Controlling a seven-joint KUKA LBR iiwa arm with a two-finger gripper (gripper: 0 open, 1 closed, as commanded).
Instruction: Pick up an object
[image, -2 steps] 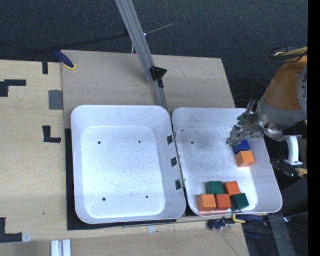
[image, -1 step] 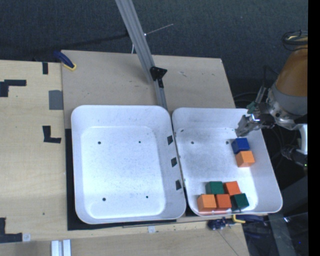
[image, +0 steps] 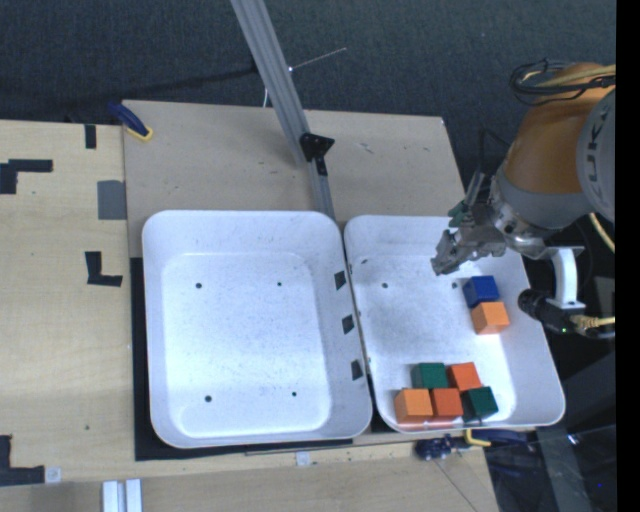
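Hovering over the right bin (image: 365, 330).
Gripper (image: 447, 258) grip unreadable (too blurred); I fear clipping the blue block (image: 481, 289) sideways.

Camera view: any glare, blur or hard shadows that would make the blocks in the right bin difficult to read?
Camera view: lighting is even and soft, no glare on the right bin; the blue block and orange block read clearly, slightly soft; the gripper is dark and blurry.

Speckled matt white plastic bins (image: 250, 225), pale wood-look bench (image: 60, 330) — smooth, brushed metal pole (image: 275, 70), dark cloth backdrop (image: 100, 45)
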